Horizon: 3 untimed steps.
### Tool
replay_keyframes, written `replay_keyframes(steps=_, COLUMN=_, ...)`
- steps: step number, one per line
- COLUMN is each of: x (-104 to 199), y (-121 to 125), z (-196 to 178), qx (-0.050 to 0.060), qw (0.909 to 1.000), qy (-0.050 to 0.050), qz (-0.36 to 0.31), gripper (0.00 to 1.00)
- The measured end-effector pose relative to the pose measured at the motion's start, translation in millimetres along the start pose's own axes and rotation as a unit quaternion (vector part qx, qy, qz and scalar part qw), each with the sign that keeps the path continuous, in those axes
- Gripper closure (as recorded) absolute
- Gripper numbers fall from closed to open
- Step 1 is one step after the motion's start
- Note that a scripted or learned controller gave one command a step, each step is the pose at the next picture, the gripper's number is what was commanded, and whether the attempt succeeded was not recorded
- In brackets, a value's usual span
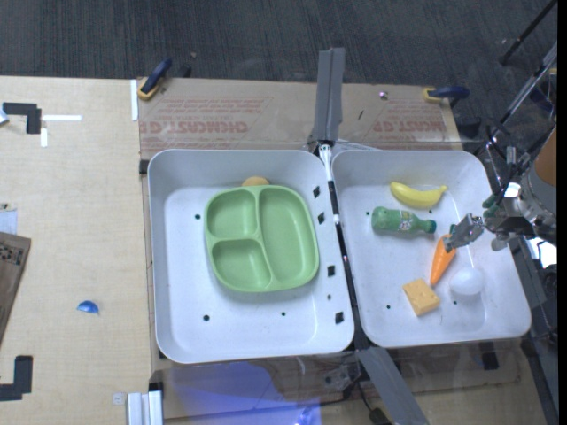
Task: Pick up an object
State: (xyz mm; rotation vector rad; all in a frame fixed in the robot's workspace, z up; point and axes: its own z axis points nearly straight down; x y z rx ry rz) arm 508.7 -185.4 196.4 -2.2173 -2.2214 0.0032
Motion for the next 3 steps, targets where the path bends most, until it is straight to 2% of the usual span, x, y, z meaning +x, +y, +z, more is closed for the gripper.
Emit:
replay_keyframes(steps=1, x=-2, y=9, z=102, qx=-0.001, qw=0.9987, qy=-0.001, qz=-0.051, gripper=0.0)
replay_keyframes(steps=2, x=-3, y=9, z=94, qx=-0.001, qw=0.9988, qy=0.0, qz=-0.049, gripper=1.0)
replay_keyframes(steps=3, x=39, y=75, z=14, qx=-0.001, qw=0.9988, qy=-0.001, qz=0.049, gripper=1.0)
